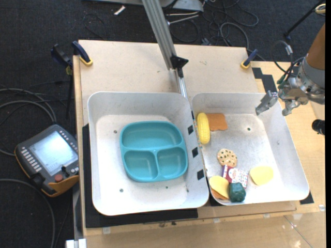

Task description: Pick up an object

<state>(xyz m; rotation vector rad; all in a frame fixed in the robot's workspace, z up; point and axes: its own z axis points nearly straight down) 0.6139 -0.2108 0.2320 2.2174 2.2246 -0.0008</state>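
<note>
jaws: standing spread apart, gripping nothing
gripper: two-finger gripper [275, 103] hovering over the far right rim of the right shallow white bin [289, 154]
progress: nothing picked yet; approach, descent and grasp are all remaining
targets: yellow corn cob [203, 127], orange flat slab [216, 122], round spotted cookie [226, 156], yellow wedge [261, 175], dark green lump [237, 192] lying in that bin
arm: reaching in from the right, wrist sitting above the rim, well apart from the items
left bin: teal divided plastic tray [154, 151]

bright even overhead light, soft shadows, slightly soft focus
</note>
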